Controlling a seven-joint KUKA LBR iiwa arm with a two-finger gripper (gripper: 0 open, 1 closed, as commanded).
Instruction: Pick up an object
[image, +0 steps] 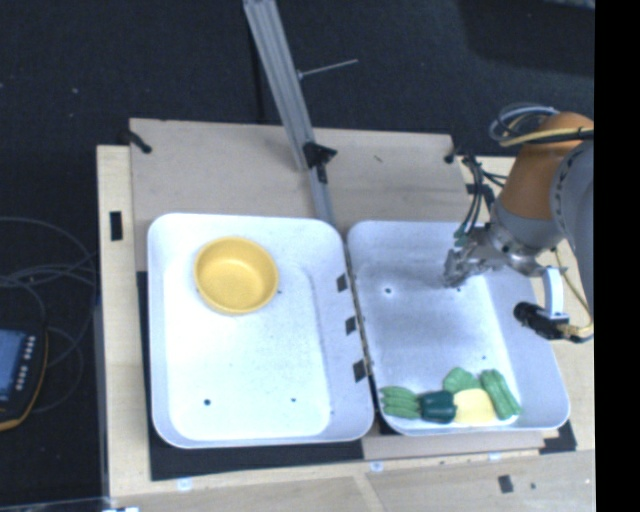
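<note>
Surface (400, 175): we see a pale board carrying two shallow white bins side by side.
Left bin (240, 400): it holds one yellow bowl (236, 275) upright in its far left corner, well apart from the arm.
Right bin (420, 300): the arm hangs over its far right part; its middle is bare.
Arm (535, 190): we watch it reach in from the right, orange band above the wrist.
Gripper (458, 272): it sits above bare bin floor, nothing visible in it; we cannot tell how it is set.
Cluster (450, 400): green pieces and a yellow block (474, 406) lie packed along the near edge of the right bin, well apart from the gripper.
Progress: we judge nothing is picked yet; choosing, descending, closing and lifting are all left.
</note>
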